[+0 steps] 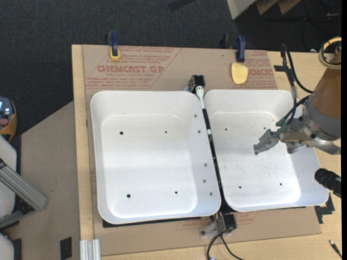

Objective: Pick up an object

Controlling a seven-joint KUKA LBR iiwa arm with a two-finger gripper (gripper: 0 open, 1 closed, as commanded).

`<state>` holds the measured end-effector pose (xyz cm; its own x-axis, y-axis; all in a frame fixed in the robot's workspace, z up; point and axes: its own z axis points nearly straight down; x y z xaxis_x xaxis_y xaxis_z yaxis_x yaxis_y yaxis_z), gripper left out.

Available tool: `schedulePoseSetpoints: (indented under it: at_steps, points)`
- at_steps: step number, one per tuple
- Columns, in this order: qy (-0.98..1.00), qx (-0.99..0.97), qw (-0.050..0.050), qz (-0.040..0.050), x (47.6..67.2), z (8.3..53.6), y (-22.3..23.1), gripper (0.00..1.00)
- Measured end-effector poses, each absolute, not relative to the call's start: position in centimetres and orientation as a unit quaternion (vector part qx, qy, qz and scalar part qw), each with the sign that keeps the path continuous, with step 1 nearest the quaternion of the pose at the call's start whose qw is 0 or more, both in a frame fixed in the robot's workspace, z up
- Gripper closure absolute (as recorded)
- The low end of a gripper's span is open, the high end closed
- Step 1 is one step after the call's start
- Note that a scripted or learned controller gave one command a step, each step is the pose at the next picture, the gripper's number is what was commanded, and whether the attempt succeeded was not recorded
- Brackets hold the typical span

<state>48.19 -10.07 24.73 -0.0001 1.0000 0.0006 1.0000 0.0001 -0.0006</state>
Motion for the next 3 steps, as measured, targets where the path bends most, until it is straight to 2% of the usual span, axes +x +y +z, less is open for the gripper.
schedulePoseSetpoints:
  at_steps: [1, 2, 3]
  points:
    - [-0.707, -0.707, -0.001, -0.0007, 48.3, 25.8, -10.1, 1.00]
    - [-0.705, -0.709, -0.006, -0.0009, 49.8, 33.5, -20.8, 1.00]
    - [-0.710, -0.705, 0.003, 0.0004, 54.3, 26.1, -13.1, 1.00]
